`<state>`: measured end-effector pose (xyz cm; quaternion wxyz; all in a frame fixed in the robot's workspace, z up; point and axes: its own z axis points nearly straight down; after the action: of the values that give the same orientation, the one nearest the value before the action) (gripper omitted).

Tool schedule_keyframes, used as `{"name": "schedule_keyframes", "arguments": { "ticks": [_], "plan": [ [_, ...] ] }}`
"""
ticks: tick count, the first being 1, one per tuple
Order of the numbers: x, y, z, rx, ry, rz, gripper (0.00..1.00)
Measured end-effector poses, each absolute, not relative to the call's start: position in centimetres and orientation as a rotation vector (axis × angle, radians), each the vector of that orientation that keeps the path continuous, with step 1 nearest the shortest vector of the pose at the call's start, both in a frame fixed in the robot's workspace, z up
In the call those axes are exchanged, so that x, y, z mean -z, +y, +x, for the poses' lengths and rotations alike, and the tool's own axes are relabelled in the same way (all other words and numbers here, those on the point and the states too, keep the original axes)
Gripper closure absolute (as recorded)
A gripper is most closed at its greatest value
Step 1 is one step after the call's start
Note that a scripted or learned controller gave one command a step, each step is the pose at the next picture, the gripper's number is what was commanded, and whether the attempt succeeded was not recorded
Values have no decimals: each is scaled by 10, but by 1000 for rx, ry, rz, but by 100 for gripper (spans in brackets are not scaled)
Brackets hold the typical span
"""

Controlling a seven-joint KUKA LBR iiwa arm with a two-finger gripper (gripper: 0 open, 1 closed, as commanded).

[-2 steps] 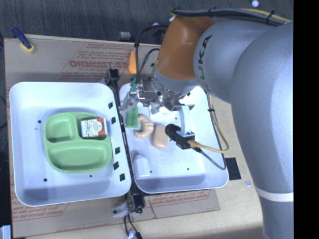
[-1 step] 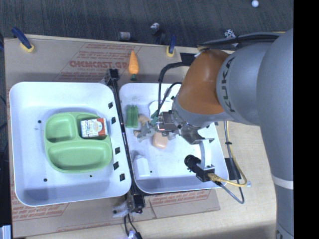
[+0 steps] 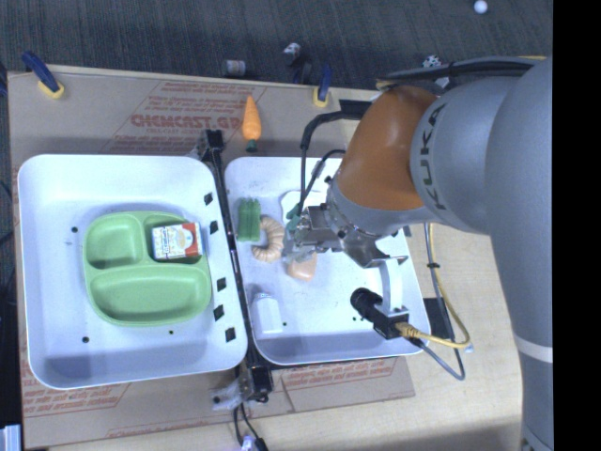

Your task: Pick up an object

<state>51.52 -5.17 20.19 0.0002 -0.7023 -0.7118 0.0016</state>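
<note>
A: Starting at the left: left bin (image 3: 38, 280) carrying a green divided tray (image 3: 141, 275), a small red-and-white packet (image 3: 175, 241) lying in its upper right compartment.

B: And moving across the divider?

A: Right bin (image 3: 329, 346) holding a green block (image 3: 248, 220) near its left wall, long axis running up and down the view. Just beside it to the right, a tan curled piece (image 3: 271, 240), then a peach-coloured lump (image 3: 301, 268). Lower left, a small white thing (image 3: 265, 310), too pale against the bin to name.

B: Tool?

A: Hanging over the middle of the right bin, tool (image 3: 302, 241) sitting just above the peach lump and just right of the tan piece. Fingers hidden under the wrist housing, so not possible to tell whether apart, together or clamped on anything.

B: Nearest candidate, then?

A: Probably the peach lump, lying almost straight beneath, a touch toward the lower edge of the view. Tan piece close to the left, crowding any descent. Nothing visibly gripped.

B: Beyond the bins?

A: An orange carrot-shaped toy (image 3: 251, 120) resting on the surface (image 3: 141, 111) above the bins, well apart from the tool.
</note>
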Motion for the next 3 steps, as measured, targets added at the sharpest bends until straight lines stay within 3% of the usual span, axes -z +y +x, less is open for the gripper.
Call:
{"name": "schedule_keyframes", "arguments": {
  "ticks": [1, 2, 3],
  "plan": [
    [-202, -52, 515, -5, -2236, -2207, 0],
    [-212, -51, 516, -5, -2242, -2202, 100],
    [-212, -51, 516, -5, -2243, -2201, 0]
  ]
}}
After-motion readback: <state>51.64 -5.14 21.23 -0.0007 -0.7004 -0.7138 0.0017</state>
